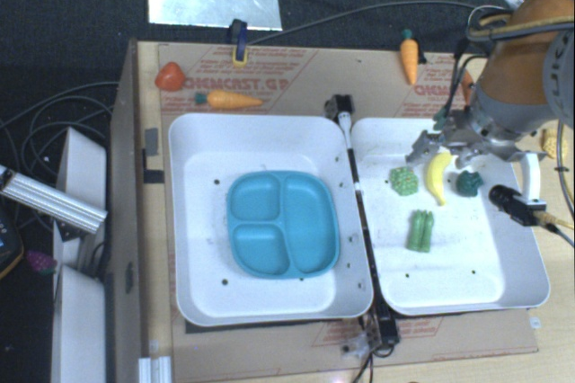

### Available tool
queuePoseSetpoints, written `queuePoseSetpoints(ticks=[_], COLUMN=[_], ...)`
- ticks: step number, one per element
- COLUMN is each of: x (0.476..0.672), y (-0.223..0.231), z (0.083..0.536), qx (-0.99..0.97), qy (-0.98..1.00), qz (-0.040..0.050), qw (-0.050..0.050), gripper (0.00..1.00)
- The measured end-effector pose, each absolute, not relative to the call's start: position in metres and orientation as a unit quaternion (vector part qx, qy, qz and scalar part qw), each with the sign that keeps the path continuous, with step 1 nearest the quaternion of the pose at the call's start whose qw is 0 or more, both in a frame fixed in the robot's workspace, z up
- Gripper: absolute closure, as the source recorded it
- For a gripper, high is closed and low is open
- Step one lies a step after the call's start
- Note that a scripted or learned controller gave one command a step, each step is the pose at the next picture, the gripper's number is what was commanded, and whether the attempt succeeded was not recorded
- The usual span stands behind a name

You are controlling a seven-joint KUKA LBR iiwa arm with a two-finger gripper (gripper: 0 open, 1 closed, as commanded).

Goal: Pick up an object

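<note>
Take the toy banana (437, 178) as your landmark; it lies in the right bin (503, 287), near that bin's far side. Your arm (526, 57) reaches in from the right and hangs over that far corner, with the tool (446, 146) just above the banana's upper end. You cannot tell from this slant whether the tool is open or closed, and nothing shows held in it.

The blue divided plate (283, 222) sits in the left bin (193, 282), well apart from the banana, so it poses no risk.

The trouble is crowding. A green ridged vegetable (420, 230) lies just below the banana, a light green knobbly piece (404, 182) just to its left, and a dark teal piece (468, 184) just to its right. If you descend off-centre, you are likely to nudge a neighbour or catch two things at once. The banana's curve may also let it roll out of a pinch.
</note>
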State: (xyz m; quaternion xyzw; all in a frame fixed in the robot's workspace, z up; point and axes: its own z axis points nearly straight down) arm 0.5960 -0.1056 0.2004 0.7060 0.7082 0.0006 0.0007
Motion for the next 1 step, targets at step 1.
queuePoseSetpoints(ticks=[1], x=[0.5425], y=[-0.1273], z=[0.0843], qx=[0.707], qy=[0.708], qz=[0.0001], qw=[0.001], gripper=[0.00])
